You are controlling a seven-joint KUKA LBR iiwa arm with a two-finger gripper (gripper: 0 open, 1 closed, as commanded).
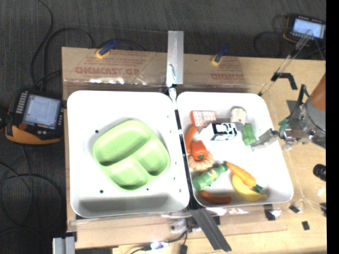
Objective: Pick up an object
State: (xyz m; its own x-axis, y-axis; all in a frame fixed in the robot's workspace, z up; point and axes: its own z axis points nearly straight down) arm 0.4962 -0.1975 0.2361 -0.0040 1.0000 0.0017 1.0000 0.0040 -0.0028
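Note:
The right bin (275,157) holds several toy foods. Along its back lie a pink box (203,117), a white bottle (238,114), a black-and-white box (223,130) and a green piece (248,135). Toward the front are a red pepper (198,151), an orange carrot (241,172), a yellow banana (246,189), a green vegetable (204,179) and a red chili (216,198). My gripper (267,137) hangs at the bin's right rim, just right of the green piece, with nothing visibly in it.
The left bin (85,194) holds a green divided plate (131,153). A metal post (175,57) stands behind the wall between the bins. Handheld screens sit at the far left (36,115) and top right (307,28).

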